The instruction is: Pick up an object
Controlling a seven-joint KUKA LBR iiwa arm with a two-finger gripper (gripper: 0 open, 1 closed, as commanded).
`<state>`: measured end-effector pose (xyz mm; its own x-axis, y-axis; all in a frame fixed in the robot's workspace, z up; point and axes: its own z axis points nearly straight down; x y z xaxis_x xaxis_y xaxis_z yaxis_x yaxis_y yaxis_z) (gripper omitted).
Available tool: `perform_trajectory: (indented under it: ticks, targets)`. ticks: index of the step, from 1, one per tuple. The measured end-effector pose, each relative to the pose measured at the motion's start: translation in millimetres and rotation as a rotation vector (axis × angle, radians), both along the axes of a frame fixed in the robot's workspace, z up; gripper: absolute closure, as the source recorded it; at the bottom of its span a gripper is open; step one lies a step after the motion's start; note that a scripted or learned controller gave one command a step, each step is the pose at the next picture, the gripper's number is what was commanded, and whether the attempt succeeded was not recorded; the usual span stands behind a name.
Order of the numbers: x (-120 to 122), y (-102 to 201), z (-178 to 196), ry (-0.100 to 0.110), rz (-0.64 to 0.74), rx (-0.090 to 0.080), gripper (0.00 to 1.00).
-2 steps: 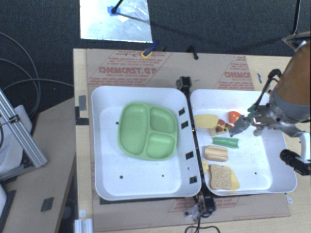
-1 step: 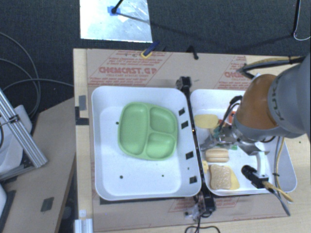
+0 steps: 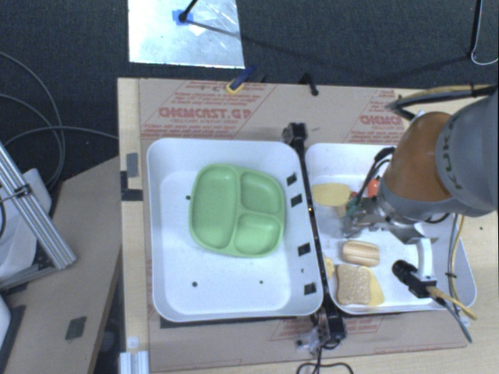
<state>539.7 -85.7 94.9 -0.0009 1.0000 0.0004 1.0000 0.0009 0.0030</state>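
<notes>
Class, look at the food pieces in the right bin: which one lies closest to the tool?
The small tan bread roll, lying just below the tool. The square bread slice sits nearer the bin's front edge, and the pale yellow piece lies above, toward the divider.

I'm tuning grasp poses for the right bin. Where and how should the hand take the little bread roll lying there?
Grip the bread roll across its short middle, coming straight down from above. It lies flat with its long axis running left to right in the right bin, so its long sides are probably the easiest faces. The toast slice lies close below, so keep the approach narrow.
</notes>
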Motion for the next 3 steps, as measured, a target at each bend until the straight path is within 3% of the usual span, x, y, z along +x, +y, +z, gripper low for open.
perform_trajectory:
  ticks: [1,2,3]
  targets:
    - [-13,80,95,-0.005,0.011,0.002,1.00]
    - [3,198,134,-0.004,0.014,0.005,1.00]
    - [-12,164,182,-0.003,-0.001,0.000,1.00]
